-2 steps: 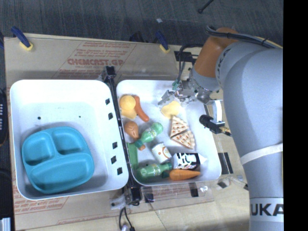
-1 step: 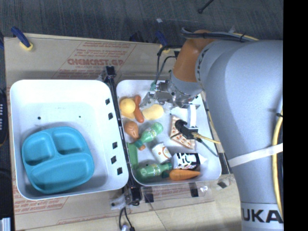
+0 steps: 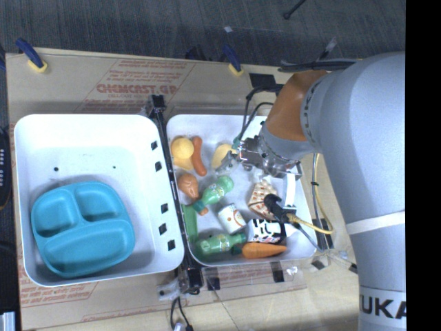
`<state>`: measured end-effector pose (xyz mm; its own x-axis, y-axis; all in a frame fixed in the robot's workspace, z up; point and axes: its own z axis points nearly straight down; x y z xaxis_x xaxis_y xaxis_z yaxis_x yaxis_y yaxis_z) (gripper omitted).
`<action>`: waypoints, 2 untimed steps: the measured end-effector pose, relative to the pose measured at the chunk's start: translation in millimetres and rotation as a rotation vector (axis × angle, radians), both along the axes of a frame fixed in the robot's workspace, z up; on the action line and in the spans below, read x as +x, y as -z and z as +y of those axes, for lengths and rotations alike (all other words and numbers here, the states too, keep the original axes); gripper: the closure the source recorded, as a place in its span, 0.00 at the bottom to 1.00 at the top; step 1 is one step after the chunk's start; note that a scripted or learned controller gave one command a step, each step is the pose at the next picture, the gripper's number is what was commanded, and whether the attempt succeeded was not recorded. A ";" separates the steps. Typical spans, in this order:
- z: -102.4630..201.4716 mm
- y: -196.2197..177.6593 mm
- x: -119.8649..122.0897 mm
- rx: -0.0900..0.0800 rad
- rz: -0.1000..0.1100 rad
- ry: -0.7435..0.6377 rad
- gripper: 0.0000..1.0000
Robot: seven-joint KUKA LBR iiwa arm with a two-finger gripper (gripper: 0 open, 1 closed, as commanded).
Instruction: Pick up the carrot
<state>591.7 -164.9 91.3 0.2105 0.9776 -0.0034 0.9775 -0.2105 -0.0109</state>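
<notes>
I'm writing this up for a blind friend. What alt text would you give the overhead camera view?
A grey robot arm with an orange band reaches from the right over the right-hand white bin, which is crowded with toy food; a carrot lies at its near edge, apart from the gripper. The left bin holds a blue divided tray.

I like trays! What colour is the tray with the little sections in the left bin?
It's light blue. The tray shows best in the camera view.

Fixed above the bench (image 3: 103, 81), looking down at a slant. Takes in both bins (image 3: 41, 136) whole. Arm (image 3: 358, 150) close at right.
</notes>
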 end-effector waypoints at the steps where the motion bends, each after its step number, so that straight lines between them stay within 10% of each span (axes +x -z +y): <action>1: 59.3 -0.8 23.5 -0.001 -0.004 0.248 0.00; 2: 60.2 -10.1 23.0 0.002 0.004 0.239 1.00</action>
<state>614.7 -104.7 101.4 0.4362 0.8999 -0.0030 0.8998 -0.4362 -0.0148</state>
